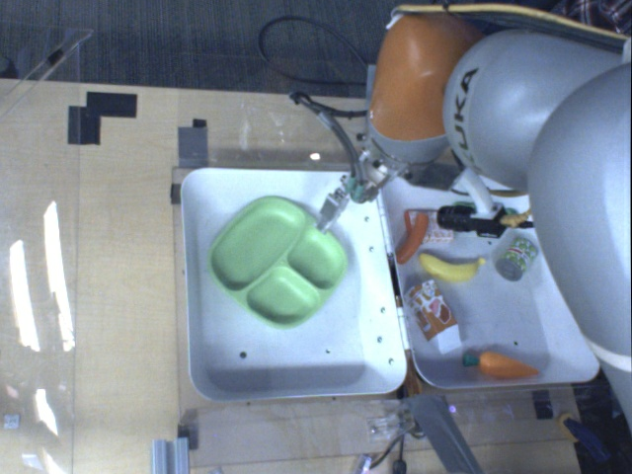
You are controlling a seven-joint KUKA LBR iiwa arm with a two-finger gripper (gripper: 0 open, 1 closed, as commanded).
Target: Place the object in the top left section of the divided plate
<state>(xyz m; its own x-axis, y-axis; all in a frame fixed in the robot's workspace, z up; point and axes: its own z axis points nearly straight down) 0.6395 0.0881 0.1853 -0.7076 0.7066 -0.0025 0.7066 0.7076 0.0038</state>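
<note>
Pale wooden desk (pixel 99 265): bare at its left edge, apart from glare streaks from a clear panel.

Left shallow white plastic bin (pixel 296 378): carries the light green, three-section plastic divided plate (pixel 279 258), which lies flat in the bin's middle, turned at an angle. Its large top left section (pixel 255 237) holds nothing. No object has been delivered yet.

Gripper (pixel 332 211): poised at the plate's upper right rim, near the wall between the bins. The tip is small and blurred. Whether the jaws are open or closed cannot be told, and nothing is visibly held.

Right shallow white plastic bin (pixel 553 334): contains a red sausage-shaped item (pixel 413 237), a yellow plastic banana (pixel 451 267), a printed red-and-white packet (pixel 432 311), an orange plastic carrot (pixel 502 365) and a small green-labelled can (pixel 515 258). Which one is the task's object cannot be established.

Recommendation: if something is held, carry it further left, over the large section and clear of the dividing ridges, and lower it before release. If not, a grasp in the right bin comes first.

Obstructions: the arm's grey body covers the right bin's far right side.
</note>
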